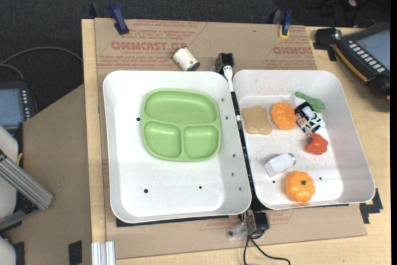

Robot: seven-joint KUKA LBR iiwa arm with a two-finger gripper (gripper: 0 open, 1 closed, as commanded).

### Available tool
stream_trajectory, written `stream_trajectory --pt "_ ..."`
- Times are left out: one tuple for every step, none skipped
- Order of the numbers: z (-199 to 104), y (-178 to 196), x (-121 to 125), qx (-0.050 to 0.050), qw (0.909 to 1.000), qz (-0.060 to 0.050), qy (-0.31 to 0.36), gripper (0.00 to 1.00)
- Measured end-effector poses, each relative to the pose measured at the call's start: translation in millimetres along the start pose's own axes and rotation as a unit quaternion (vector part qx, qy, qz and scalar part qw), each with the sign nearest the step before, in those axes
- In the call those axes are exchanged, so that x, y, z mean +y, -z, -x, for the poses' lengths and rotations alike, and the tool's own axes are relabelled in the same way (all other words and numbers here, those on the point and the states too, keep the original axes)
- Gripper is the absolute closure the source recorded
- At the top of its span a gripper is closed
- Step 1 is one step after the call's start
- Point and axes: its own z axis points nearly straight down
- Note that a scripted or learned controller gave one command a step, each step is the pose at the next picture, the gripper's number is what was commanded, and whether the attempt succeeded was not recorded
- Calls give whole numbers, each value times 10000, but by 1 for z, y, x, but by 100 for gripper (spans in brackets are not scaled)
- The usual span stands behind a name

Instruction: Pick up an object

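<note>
Orange toy pumpkin (299, 186) sat at six o'clock in the right bin (353, 133), below a grey block (279, 163); left bin (118, 133) held a green divided plate (182, 125).

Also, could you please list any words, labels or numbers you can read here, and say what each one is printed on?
"CHEMCAST": red print repeated across the brown board under the bins; its smaller lines are too blurred to read.
The black-and-white item in the right bin bears markings that are too small to read.
</note>
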Motion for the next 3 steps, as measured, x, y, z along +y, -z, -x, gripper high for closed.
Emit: stream_trajectory --pt "-3 165 45 -51 9999 115 52 100" --pt "-3 91 1 11 10000 -22 21 100" --pt "-3 159 40 -29 10000 63 42 100"
